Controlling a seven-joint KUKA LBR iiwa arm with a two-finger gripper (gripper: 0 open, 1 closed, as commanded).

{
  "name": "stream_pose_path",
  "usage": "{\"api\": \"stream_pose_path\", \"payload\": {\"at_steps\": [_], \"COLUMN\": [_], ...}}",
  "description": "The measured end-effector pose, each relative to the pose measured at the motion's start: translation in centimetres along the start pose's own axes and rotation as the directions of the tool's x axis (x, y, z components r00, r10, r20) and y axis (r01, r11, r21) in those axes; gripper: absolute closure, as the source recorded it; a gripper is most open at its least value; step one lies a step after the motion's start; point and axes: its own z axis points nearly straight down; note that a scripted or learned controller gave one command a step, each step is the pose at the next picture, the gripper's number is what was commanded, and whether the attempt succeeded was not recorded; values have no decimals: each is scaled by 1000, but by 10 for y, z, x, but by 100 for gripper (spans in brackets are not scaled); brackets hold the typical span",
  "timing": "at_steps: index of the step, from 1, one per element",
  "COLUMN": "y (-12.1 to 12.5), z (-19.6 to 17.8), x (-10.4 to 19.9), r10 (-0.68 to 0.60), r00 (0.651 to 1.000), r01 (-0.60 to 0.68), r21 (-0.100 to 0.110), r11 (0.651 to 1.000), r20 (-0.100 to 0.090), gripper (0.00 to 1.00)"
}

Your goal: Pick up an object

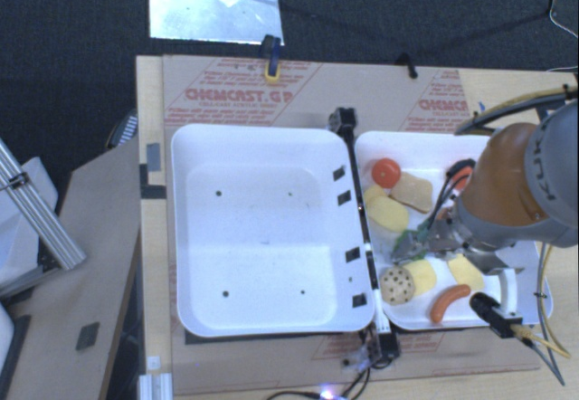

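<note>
**Arm low over the crowded right bin**

Nearest the camera, at the right bin's [425, 324] front, lie a sausage [450, 302], a speckled tan ball [396, 284] and two yellow pieces [422, 275]. Just behind them the gripper [418, 242] sits low among the objects, by something green [404, 247]; whether it grips anything I cannot tell. Further back rest a pale yellow lump [388, 213], a tan slice [415, 192] and a red ball [386, 173]. The left bin [185, 208] stands alongside.
</note>
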Motion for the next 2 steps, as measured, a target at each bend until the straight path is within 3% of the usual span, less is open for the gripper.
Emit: {"api": "stream_pose_path", "payload": {"at_steps": [1, 2], "y": [2, 53], "z": [-14, -110], "x": [-2, 74], "r10": [0, -12], "r00": [1000, 1000], "r01": [0, 12], "r21": [-4, -15], "r11": [1000, 1000], "r20": [2, -1], "gripper": [100, 100]}}
